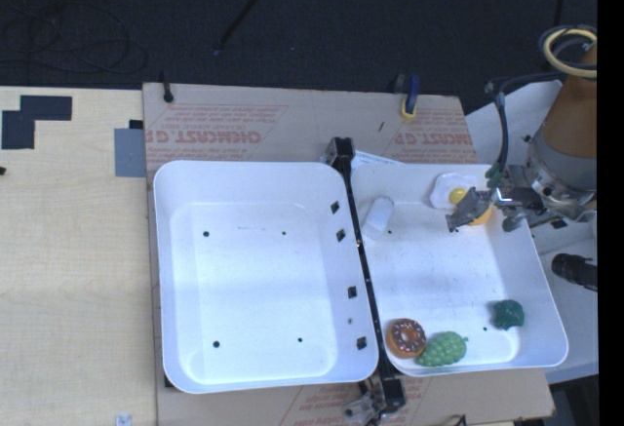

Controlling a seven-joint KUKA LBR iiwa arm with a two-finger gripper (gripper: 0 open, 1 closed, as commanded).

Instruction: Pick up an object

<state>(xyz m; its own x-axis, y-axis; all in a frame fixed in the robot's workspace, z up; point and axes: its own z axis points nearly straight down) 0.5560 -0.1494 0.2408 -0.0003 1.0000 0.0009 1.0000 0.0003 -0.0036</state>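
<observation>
The right bin [439, 268] holds a brown frosted doughnut [405, 337] and a green bunch of grapes [443, 349] at its near edge. A dark green lump [507, 314] lies near the right wall. A pale cylinder [376, 213] rests by the divider, and a white and yellow fried-egg piece [455, 191] sits at the far side. My gripper [476, 207] hovers over the bin's far right corner, just right of the egg piece, with a dark finger pointing left. A bit of yellow shows beside it; I cannot tell if it is gripped.
The left bin [253, 273] stands beside the right one, split from it by a black clip rail [353, 249]. Both rest on a cardboard sheet [273, 127]. A blue and yellow clamp [410, 102] stands at the back. The arm's orange band [575, 112] is at the right.
</observation>
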